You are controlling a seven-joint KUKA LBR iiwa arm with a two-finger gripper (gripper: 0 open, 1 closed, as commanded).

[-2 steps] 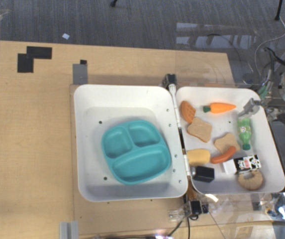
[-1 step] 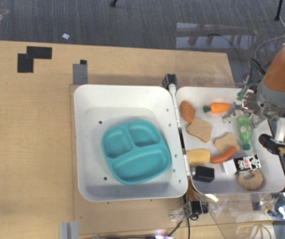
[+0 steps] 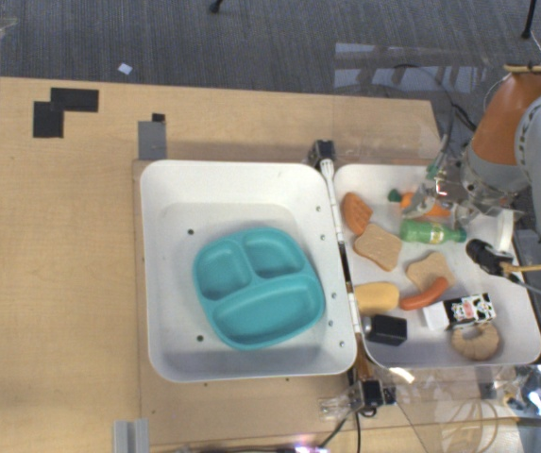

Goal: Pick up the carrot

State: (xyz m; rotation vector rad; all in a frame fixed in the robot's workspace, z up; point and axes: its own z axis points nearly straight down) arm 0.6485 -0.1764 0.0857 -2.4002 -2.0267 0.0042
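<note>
- Carrot point(image 3: 402, 197): small and orange with a green end, lying at the far side of the right bin point(image 3: 426, 349), near the back wall.
- Just beside it, on the right: the tool point(image 3: 437, 193), low over that corner. Can't tell if released or clenched. No carrot seen in its grip.
- Just in front: a green bottle point(image 3: 431, 232) lying flat, and 1 bread slice point(image 3: 378, 245) near it.
- Well apart, on the counter point(image 3: 62, 300): the left bin point(image 3: 171, 253) with a teal plate point(image 3: 258, 288).
- Best way, most likely: slide a bit left, stop right over the carrot's middle, and turn to grip its thin side.
- Then go straight down, stay off the bottle, squeeze softly and lift slowly.
</note>
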